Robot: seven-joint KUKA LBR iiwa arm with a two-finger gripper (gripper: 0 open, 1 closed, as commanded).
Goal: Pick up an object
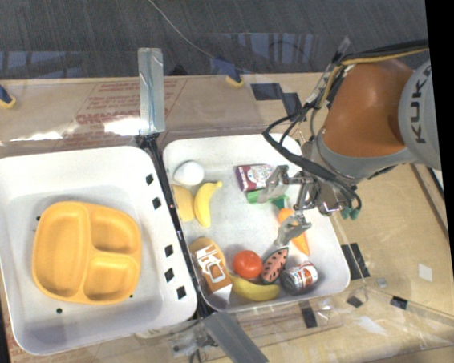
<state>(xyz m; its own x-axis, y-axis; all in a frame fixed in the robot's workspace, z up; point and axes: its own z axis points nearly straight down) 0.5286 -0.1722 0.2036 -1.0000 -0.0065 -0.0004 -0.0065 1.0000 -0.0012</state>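
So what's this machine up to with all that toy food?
A grey and orange robot arm reaches into the right bin, which holds toy groceries: bananas, a white egg, a tomato, a can and more. Its gripper hangs low over a carrot near the bin's right side, trying to pick something up. Nothing is visibly lifted yet. The left bin holds a yellow divided tray.

even bright light; glare on plastic sheeting (116, 120)
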